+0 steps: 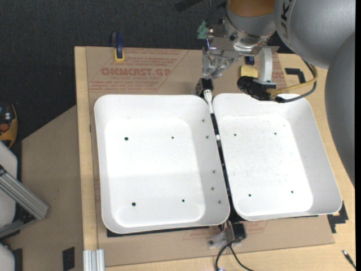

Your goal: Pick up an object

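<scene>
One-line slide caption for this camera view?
KUKA arm poised with its tool above the far edge between two white bins.

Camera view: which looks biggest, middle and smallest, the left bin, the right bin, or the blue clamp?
Largest: left bin and right bin look about alike, so no ranking between them; the arm also hides some of the right one.
Smallest: blue clamp, far tinier.

two white bins point(107, 151), one arm point(316, 16)

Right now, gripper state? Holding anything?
Gripper: cannot be told. It sits above the far edge where the two bins meet, at the left bin and right bin; nothing visible in it.
</scene>
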You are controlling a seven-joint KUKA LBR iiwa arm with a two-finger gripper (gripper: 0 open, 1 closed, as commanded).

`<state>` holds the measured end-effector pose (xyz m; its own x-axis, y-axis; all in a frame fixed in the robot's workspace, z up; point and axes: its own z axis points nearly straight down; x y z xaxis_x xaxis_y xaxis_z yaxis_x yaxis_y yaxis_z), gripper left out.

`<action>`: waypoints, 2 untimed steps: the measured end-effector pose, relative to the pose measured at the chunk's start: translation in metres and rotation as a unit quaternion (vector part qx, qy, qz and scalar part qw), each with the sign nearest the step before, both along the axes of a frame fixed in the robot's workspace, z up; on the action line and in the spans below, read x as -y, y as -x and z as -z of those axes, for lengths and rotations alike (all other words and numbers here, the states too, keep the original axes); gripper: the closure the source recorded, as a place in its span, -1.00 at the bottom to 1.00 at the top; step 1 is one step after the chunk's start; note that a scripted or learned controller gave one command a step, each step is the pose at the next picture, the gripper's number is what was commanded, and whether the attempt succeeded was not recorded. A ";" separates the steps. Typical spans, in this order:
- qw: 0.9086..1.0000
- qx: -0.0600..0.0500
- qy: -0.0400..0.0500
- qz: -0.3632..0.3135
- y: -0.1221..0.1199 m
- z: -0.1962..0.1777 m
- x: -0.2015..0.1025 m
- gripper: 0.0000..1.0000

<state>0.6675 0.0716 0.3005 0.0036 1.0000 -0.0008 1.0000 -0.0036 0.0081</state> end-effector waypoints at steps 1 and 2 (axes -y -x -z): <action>1.000 -0.001 0.000 -0.001 0.008 -0.016 0.007 1.00; 1.000 -0.001 0.000 0.000 0.024 -0.046 0.037 1.00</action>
